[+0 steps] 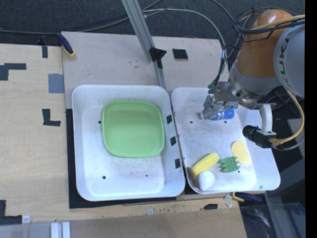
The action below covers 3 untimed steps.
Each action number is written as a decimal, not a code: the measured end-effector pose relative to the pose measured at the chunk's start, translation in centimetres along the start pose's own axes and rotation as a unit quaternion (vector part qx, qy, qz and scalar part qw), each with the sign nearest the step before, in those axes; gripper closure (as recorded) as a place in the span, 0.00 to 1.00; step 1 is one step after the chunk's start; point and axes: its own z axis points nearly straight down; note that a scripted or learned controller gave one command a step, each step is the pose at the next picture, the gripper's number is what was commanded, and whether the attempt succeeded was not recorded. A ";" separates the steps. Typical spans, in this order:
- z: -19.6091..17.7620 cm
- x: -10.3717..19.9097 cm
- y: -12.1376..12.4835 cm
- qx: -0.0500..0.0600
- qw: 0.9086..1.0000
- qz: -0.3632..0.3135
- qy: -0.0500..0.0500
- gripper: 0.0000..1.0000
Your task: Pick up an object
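Here, the grey two-finger gripper point(214, 110) sits low in the right white bin point(195, 138), beside a small blue object point(228, 114), apparently positioned to grasp it, though whether it is open or closed cannot be told.

Robotics lab: taped bench point(29, 133), loose cables point(188, 4).

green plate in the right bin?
No. The green plate lies in the left bin; the right bin holds the corn cob and other small items.
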 end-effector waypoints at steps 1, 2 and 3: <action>0.7 4.2 0.4 0.000 1.000 0.001 0.000 1.00; 1.7 10.4 1.0 0.001 1.000 0.000 0.000 1.00; 2.0 14.8 2.1 0.000 1.000 0.001 0.000 1.00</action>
